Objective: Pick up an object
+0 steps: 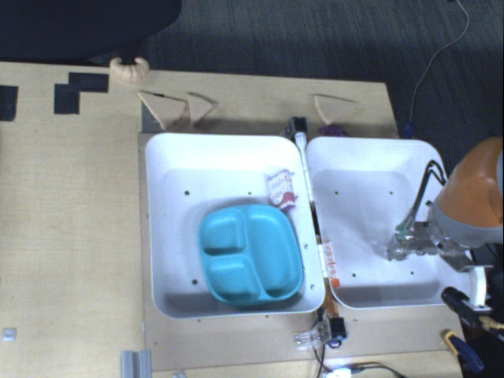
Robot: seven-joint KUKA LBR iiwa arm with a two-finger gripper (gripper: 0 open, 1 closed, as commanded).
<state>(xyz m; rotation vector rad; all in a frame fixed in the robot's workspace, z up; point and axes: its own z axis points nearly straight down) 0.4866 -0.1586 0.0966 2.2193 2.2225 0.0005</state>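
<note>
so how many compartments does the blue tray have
3. On the blue divided tray in the left bin: one upper-left, one lower-left, and a long one down its right side.

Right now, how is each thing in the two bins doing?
Blue tray: lying flat in the left bin, open side up, nothing in its sections.
Small packet: resting by the tray's far corner, near the wall between the bins.
Gripper: low inside the right bin, nothing seen in it.
</note>
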